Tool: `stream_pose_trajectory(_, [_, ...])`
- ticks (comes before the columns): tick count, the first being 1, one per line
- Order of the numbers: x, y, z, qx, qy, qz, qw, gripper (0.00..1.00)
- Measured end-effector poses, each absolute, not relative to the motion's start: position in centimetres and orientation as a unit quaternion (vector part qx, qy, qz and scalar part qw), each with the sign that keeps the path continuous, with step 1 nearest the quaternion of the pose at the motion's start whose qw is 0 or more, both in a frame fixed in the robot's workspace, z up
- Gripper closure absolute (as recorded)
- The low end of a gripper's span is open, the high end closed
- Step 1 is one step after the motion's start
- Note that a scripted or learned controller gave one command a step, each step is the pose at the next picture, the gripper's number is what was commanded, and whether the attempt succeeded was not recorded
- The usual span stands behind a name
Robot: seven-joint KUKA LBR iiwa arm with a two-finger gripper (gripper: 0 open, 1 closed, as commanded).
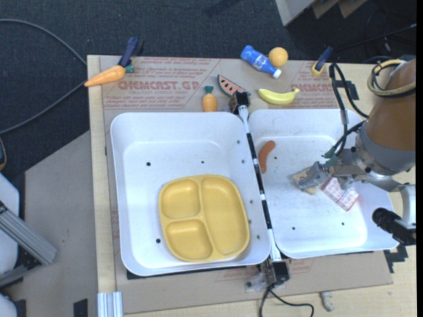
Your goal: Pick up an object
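In the right bin [317, 243] lie an orange-brown sausage [266, 156] near the left wall, a tan and grey object [304, 177] in the middle, and a red and white packet [341, 193] just right of it. My gripper [322, 172] reaches in from the right, low over the bin, with its tip right at the tan and grey object and just above the packet. The arm's orange band [395, 114] sits above the wrist and hides part of the bin's right side.
The left bin [132, 144] holds a yellow divided plate [203, 216]. Behind the bins lie a carrot [106, 76], a small orange toy [209, 102], a watermelon slice [229, 85], a blue bottle [259, 61], an orange ball [278, 56] and a banana [277, 96].
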State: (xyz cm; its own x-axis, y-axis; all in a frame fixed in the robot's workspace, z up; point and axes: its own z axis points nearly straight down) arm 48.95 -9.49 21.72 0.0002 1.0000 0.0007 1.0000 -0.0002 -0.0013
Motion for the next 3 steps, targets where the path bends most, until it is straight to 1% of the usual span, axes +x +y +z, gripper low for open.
stream_pose_trajectory(1, [52.7,-17.3,11.1,-0.708,-0.707,0.0008,0.001,0.0])
stream_pose_trajectory(2, [56.1,-8.6,18.5,-0.706,-0.708,-0.0008,0.0,0.0])
stream_pose_trajectory(3, [56.5,-12.8,12.5,-0.707,-0.707,0.0005,0.001,0.0])
